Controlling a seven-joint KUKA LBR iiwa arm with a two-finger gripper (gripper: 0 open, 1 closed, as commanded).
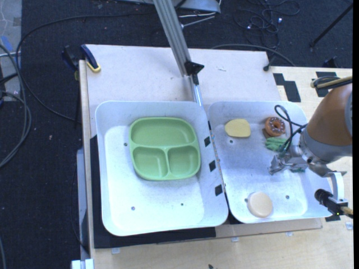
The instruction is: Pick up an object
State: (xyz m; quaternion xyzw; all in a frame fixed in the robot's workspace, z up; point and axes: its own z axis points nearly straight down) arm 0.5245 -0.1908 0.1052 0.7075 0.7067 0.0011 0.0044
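- From my station I see the gripper (279,164) low in the right bin (241,172), near that bin's right side, with the grey wrist and orange band of the arm (331,130) coming in from the right.
- I cannot tell whether the fingers are apart or together; the metal tip is small and blurred, and nothing shows between them.
- The nearest candidate is the green object (275,144), lying just up and slightly left of the tip, close beside it. I judge the move turns on that short offset toward the bin's far wall.
- The green object looks soft and leafy, ragged in outline, its long axis roughly left to right.
- Touching or just above it sits a brown ring (275,126), doughnut-shaped with speckled topping, likely rigid plastic.
- A yellow piece (238,129) lies farther left near the far wall, rounded, smooth and matte.
- A pale round disc (260,204), smooth and cream-coloured, rests near the bin's near edge, down and left of the tip.
- The left bin (112,206) holds a light green divided plate (165,148) with three compartments, smooth moulded plastic, well apart from the gripper.
- Both bins are shallow, white and faintly speckled.
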